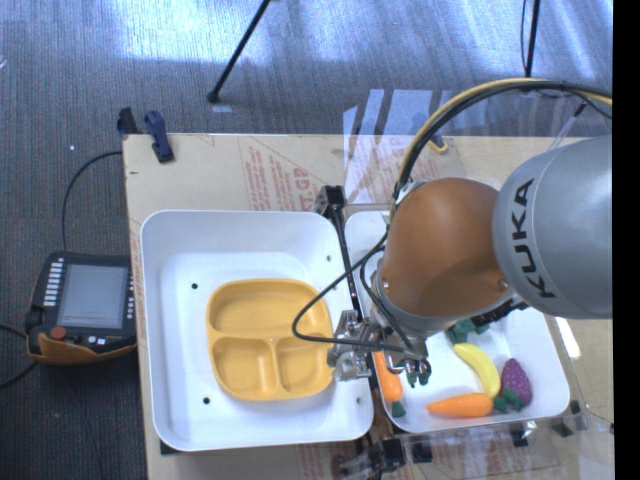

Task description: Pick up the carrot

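An orange carrot [461, 405] with a green top lies flat near the front of the right bin [556, 368]. A second orange carrot-like piece [387, 380] with a green end stands lengthwise by that bin's left wall. My gripper [384, 360] hangs right over the upper end of this second piece, under the orange wrist band. The wrist hides how the jaws stand and whether anything is touched.
A yellow banana [479, 367] and purple grapes [515, 379] lie to the right of the gripper, with a green piece [467, 329] behind them. The left bin [175, 268] holds a yellow divided plate [268, 350]. A teach pendant [85, 303] lies on the floor at the left.
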Motion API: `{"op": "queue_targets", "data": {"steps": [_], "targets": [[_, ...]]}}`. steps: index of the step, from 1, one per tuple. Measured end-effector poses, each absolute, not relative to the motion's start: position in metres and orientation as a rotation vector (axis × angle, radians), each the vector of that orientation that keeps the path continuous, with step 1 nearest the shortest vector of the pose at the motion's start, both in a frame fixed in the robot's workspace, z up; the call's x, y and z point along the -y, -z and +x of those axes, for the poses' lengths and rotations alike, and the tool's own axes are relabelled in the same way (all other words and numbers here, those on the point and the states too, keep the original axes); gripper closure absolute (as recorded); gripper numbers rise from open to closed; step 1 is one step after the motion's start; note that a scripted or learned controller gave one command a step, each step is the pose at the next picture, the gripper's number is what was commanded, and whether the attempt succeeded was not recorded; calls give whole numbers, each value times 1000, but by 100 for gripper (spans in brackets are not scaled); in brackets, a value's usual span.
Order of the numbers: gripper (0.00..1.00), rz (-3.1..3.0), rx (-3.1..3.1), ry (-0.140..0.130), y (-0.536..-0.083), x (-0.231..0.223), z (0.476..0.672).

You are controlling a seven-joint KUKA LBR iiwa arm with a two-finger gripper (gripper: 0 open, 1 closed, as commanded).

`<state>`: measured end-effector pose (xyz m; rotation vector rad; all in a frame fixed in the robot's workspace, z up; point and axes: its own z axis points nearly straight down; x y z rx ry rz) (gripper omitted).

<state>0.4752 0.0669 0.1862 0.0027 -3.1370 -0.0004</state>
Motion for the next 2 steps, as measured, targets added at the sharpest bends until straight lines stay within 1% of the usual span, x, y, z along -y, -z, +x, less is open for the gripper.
{"op": "queue_targets", "data": {"steps": [1,2], "targets": [[100,217,3132,2,-186,-71,480],[100,-802,3035,-1,-186,-22,500]]}}
